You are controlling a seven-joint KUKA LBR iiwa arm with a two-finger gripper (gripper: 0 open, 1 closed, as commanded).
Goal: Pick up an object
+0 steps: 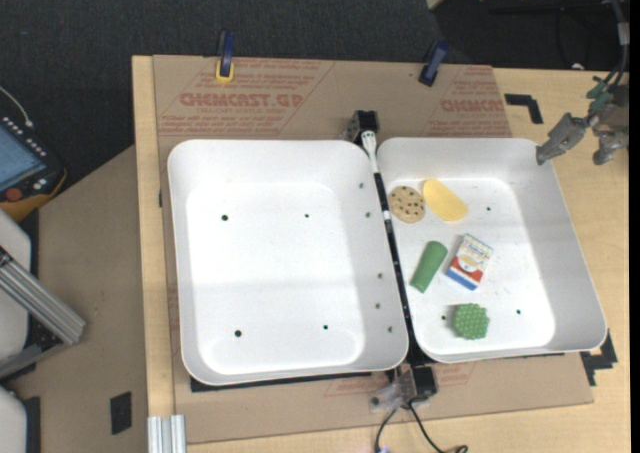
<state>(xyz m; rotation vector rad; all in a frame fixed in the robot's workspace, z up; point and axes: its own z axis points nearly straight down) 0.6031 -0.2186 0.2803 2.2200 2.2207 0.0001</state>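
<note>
1. Camera view first: nearest us we see the front rims of two white bins, the left bin (270,261) and the right bin (530,241), touching along their inner edges.
2. We count five things in the right bin, all in its left half; its right half gives open room.
3. At 6 o'clock in that bin sits one bumpy green ball (470,320). Toward 9 o'clock lies one green cylinder (430,266), tilted, just beside one small box (469,261) printed red, white and blue; we cannot read its print.
4. At 11 o'clock we find one round cookie (406,203) touching one yellow piece (445,200).
5. Beyond the bins, the brown board (300,91) reads "CHEMCAST GP" twice. Two clamps hold its far edge: one yellow-blue clamp (225,56), one blue clamp (434,63).
6. At 2 o'clock, outside the right bin's far corner, the gripper (580,136) hangs; we cannot tell how wide it stands.
</note>
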